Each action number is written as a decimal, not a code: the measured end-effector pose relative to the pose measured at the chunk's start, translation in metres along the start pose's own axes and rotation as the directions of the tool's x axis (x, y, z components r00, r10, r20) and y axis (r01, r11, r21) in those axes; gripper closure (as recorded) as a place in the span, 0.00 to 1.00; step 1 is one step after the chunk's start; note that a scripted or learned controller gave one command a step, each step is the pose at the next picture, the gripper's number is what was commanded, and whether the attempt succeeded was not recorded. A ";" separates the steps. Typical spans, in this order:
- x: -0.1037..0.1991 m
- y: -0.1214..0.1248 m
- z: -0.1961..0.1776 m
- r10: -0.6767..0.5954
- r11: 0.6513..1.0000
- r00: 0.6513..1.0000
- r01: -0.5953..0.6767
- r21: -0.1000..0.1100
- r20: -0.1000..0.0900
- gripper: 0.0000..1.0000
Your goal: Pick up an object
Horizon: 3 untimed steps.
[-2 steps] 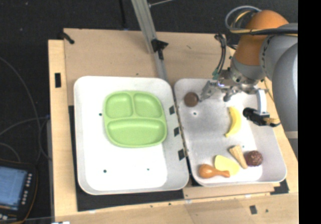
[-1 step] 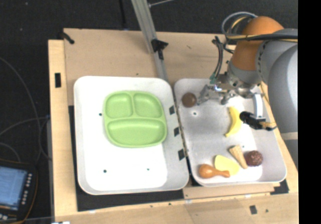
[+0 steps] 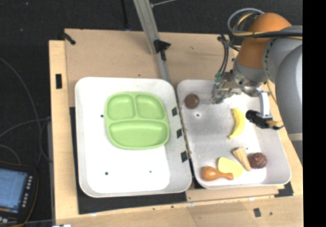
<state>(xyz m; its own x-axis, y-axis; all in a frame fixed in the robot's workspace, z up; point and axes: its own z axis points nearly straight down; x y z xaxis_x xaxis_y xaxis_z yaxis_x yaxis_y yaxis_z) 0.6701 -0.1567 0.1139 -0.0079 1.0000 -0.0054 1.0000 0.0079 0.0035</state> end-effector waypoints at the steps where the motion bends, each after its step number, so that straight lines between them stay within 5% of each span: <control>1: 0.002 0.003 -0.065 0.003 1.000 1.000 -0.003 -0.005 -0.003 1.00; 2: 0.000 0.004 -0.099 0.002 1.000 1.000 -0.002 -0.002 -0.004 1.00; 3: 0.046 -0.014 -0.094 0.003 1.000 1.000 -0.003 0.004 -0.005 1.00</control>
<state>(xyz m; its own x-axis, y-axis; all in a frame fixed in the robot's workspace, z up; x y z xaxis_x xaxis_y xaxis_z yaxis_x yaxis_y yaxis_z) 0.6555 -0.1101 0.2077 -0.0049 1.0000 -0.0002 1.0000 0.0049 -0.0007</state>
